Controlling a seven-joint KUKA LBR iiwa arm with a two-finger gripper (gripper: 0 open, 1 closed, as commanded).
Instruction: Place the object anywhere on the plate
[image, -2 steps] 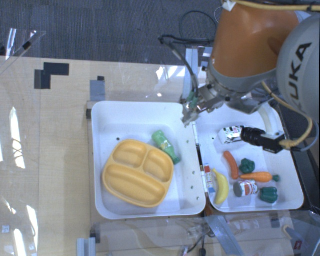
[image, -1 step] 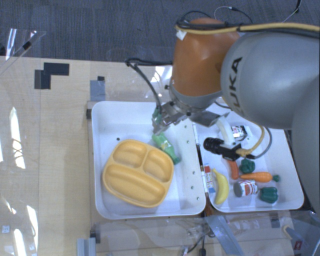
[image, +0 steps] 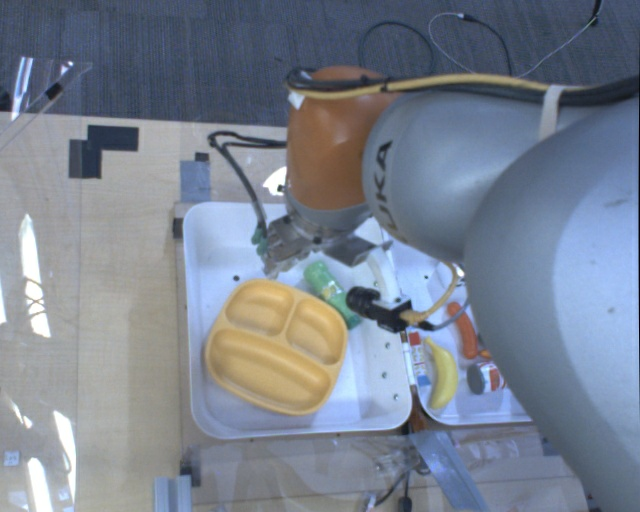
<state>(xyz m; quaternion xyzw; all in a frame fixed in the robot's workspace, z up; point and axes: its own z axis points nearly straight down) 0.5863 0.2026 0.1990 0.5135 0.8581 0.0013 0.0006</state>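
A yellow plate (image: 277, 345) with three compartments lies in the left bin (image: 215, 260), towards its front. A green object (image: 328, 288), seemingly a small bottle, sits just beyond the plate's far right rim. My gripper (image: 316, 256) hangs right over the green object's upper end, below the orange wrist band. The wrist hides the gripper's tips and the top of the green object, so I cannot see whether the object is held or resting on the bin floor.
The right bin (image: 500, 412) holds a banana (image: 442, 375), a slim white tube (image: 413, 358), an orange stick-like item (image: 466, 332) and a small red and grey thing (image: 484, 378). The big grey arm covers most of that bin.
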